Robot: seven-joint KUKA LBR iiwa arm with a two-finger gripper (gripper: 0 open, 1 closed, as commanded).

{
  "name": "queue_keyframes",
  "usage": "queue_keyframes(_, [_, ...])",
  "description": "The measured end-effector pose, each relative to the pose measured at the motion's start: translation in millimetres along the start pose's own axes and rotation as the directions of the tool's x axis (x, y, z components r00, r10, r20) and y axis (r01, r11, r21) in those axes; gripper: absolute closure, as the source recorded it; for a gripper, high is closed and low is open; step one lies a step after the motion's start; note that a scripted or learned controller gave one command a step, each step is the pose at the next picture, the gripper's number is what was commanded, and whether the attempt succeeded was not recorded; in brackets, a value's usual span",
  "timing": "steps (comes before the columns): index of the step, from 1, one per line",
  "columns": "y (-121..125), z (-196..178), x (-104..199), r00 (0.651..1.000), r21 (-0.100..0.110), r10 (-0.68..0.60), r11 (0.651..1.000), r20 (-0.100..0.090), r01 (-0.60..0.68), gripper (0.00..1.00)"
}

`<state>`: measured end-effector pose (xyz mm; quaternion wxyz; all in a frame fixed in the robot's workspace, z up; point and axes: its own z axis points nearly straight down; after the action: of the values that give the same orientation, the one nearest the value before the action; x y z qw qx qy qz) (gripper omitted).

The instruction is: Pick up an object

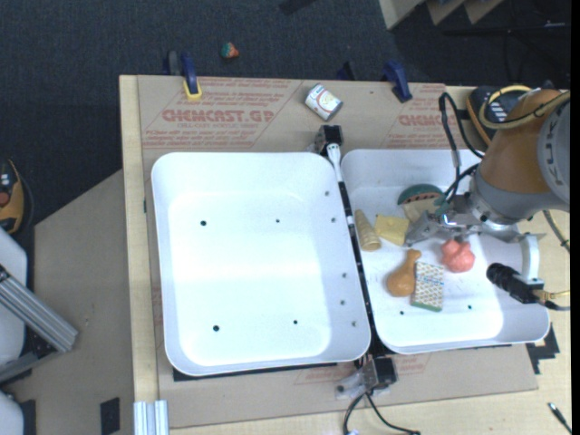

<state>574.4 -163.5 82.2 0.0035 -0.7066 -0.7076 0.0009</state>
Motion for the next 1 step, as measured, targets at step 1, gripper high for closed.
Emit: queue_keyframes(1, [2.9, -13.4, -3.1, 1.0, -0.009, 0.002, 1.0, 0.005, -0.002, 1.0])
